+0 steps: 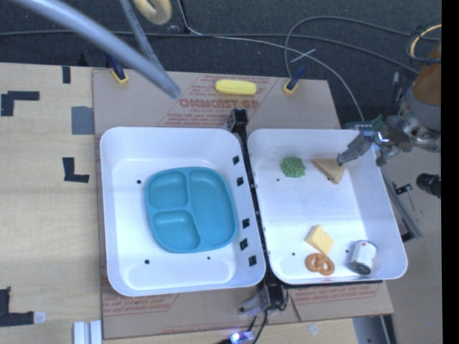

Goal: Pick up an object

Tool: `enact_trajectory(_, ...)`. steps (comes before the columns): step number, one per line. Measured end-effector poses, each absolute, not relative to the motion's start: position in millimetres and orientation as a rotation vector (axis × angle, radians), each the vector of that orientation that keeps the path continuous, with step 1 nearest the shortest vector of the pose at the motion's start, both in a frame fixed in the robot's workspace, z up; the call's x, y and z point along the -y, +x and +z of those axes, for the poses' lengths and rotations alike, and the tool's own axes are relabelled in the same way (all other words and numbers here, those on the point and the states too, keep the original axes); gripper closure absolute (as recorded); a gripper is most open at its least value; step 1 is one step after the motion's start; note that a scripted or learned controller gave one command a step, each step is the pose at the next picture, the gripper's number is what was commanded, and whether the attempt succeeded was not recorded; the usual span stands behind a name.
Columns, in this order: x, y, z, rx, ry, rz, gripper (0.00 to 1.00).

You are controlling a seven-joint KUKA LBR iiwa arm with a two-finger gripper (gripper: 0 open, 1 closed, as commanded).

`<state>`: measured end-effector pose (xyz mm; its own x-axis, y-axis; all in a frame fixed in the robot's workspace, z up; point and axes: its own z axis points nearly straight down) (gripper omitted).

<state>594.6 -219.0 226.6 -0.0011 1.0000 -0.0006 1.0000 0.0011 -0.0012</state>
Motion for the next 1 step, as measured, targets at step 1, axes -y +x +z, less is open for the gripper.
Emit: enact_trajectory(1,222.9,584.8,174.9,2.219,-2.218,0.007,0.00)
